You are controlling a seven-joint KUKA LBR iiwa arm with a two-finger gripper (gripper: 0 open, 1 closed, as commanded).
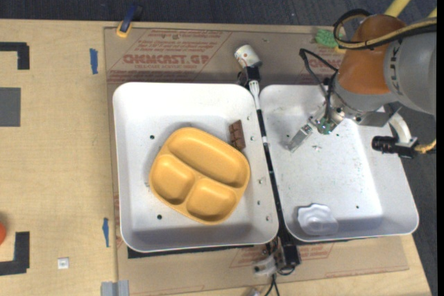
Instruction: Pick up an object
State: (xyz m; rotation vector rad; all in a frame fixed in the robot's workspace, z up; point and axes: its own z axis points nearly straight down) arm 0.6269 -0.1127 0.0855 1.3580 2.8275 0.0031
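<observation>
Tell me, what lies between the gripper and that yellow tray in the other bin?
In the camera view, between the gripper and the yellow tray lie bare bin floor, the two bins' meeting rims and a small brown block touching the tray.

bins: 2 [132, 163] [388, 211] | yellow tray [200, 174]: 1 | brown block [236, 135]: 1 | clear cup [316, 220]: 1

**Surfaces around me**

My fingers [300, 138] look like dull grey metal. Beneath them the right bin [361, 177] is smooth white plastic, lightly speckled. To their left, the yellow divided tray [200, 174] has a soft satin plastic sheen. The worktop [55, 170] looks like matt brown cardboard.
</observation>
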